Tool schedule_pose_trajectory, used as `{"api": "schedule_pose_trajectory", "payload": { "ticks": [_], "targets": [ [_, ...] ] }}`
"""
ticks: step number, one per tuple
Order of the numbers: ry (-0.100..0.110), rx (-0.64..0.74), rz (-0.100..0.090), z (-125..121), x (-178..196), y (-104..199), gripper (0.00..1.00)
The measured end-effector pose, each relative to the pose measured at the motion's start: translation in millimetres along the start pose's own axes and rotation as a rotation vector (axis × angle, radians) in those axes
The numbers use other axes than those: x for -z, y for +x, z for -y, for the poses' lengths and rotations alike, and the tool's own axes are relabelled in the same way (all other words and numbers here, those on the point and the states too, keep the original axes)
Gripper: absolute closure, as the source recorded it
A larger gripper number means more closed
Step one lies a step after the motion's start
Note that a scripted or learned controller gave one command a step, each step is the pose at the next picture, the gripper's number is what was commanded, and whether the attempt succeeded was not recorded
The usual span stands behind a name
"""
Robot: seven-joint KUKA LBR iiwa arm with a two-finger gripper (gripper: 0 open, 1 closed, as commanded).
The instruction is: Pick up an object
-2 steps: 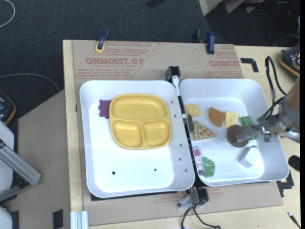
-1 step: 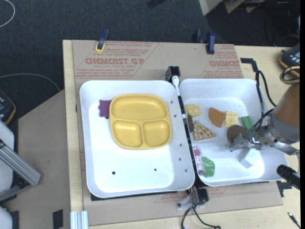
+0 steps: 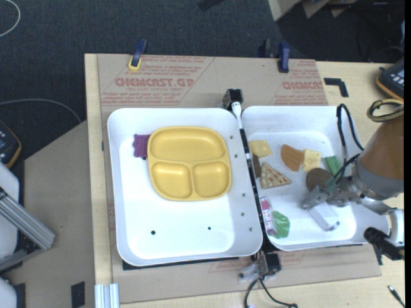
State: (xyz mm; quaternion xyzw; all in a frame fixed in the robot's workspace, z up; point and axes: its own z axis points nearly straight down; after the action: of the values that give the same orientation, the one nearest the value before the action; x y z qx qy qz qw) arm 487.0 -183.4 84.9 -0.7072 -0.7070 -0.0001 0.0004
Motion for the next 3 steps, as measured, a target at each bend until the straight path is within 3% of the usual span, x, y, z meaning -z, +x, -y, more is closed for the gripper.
{"api": "schedule_pose_trajectory", "payload": {
  "ticks": [1,3],
  "targets": [
    [-0.001,-0.001,0.001,1,10,0,1.00],
    [-0.006,0.002,0.003,2,114,14,1.00]
  ]
}}
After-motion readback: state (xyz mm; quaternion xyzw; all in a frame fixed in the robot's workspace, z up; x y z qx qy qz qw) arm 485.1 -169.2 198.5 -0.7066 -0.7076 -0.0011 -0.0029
